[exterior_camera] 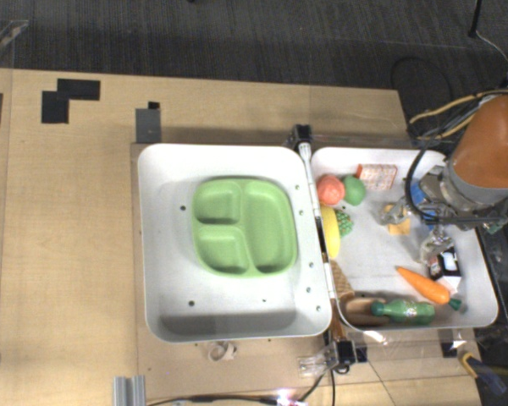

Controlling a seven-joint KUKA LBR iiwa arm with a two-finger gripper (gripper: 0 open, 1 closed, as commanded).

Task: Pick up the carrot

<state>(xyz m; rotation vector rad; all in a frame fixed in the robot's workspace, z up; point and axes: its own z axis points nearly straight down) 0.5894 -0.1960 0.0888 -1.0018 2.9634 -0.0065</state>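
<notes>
One fixed camera looks down at a slant from above my table [68, 227], taking in both bins [152, 227].

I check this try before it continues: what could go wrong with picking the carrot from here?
The carrot lies close to the green bottle, so the gripper may knock or grab the bottle instead. It also lies near the right bin's front corner, leaving little room to descend.

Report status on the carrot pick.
Gripper above right bin, just over carrot; not holding it. Carrot lies flat. Green bottle close beside it.
</notes>
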